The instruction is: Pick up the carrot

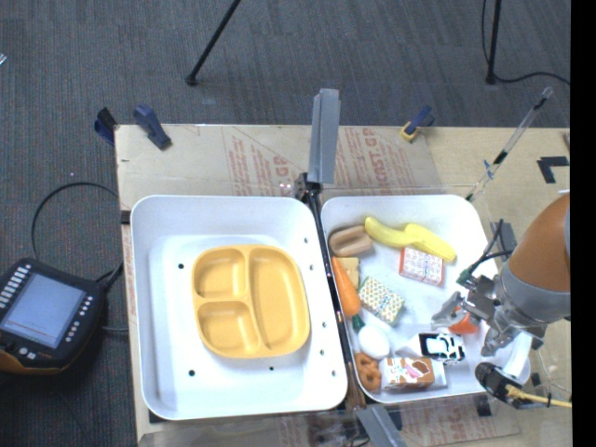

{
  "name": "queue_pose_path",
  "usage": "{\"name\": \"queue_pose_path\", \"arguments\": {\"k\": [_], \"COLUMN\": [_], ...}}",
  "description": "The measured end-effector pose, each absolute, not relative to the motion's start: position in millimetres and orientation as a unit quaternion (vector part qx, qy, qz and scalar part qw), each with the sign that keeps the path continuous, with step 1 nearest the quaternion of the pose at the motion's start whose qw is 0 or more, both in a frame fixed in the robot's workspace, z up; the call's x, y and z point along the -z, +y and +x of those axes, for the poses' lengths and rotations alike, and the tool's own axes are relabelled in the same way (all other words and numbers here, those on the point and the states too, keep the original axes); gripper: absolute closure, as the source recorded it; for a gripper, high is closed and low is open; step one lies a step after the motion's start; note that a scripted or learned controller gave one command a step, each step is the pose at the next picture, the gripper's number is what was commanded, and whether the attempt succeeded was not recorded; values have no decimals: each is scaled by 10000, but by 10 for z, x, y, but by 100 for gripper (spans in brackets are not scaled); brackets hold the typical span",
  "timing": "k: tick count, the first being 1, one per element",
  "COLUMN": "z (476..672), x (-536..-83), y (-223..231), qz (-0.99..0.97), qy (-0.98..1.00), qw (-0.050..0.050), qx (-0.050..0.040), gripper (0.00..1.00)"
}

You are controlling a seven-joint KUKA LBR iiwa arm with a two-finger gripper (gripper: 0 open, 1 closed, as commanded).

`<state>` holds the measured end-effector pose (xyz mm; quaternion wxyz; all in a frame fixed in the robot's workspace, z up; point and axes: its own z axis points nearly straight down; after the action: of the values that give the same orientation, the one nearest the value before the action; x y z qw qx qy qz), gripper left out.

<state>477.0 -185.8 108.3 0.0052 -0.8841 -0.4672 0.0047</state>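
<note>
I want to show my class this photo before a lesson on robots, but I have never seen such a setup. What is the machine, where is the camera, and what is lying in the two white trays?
The camera is fixed above a bench and looks down at a slant. The grey and orange shape at the right is a robot arm; its grasping part, the end effector, hangs over the right bin's right edge. I cannot tell whether it holds anything. The left bin holds a yellow divided plate. The right bin holds toy food: a carrot along its left side, a banana, a hot dog, an egg and some small cartons.
</note>
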Motion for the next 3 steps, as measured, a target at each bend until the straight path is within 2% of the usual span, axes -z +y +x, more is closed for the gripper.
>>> {"name": "queue_pose_path", "arguments": {"k": [1, 2, 3], "z": [4964, 4990, 5101], "x": [-854, -1290, -848], "y": [-1632, -1947, -1967], "qz": [-7417, -8500, -8105], "qy": [-6707, -5268, -5857], "qw": [38, 13, 38], "qx": [-14, -7, -21], "gripper": [0, 0, 0]}}
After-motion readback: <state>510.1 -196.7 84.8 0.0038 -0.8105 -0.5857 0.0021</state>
